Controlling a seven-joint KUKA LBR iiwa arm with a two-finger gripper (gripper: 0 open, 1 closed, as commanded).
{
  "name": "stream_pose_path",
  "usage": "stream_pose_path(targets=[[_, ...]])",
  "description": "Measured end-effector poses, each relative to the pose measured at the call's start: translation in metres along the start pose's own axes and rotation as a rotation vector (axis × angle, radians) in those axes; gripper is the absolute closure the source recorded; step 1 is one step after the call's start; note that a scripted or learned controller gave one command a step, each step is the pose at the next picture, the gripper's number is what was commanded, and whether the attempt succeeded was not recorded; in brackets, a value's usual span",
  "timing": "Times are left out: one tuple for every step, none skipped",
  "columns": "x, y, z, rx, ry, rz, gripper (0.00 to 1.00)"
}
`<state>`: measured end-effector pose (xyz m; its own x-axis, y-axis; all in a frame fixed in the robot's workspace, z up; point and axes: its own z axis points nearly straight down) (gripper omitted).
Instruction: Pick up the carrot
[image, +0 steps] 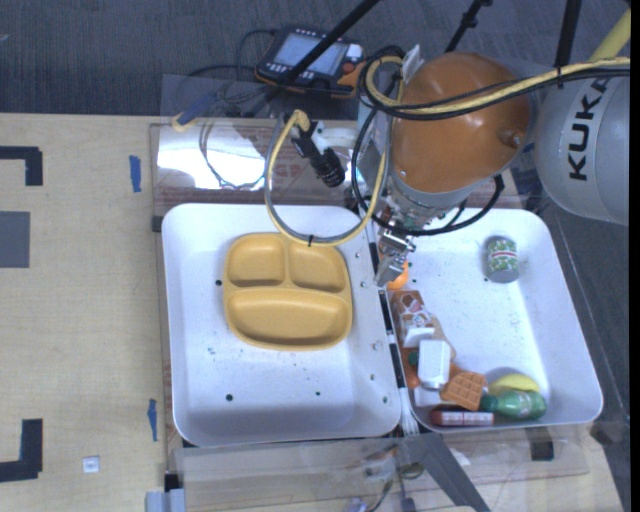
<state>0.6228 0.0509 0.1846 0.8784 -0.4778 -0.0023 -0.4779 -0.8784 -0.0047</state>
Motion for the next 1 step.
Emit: stream_pose_path(targets=[[0.0414,0.0355,-0.0247,0.001,0.004,-0.255,1.00]])
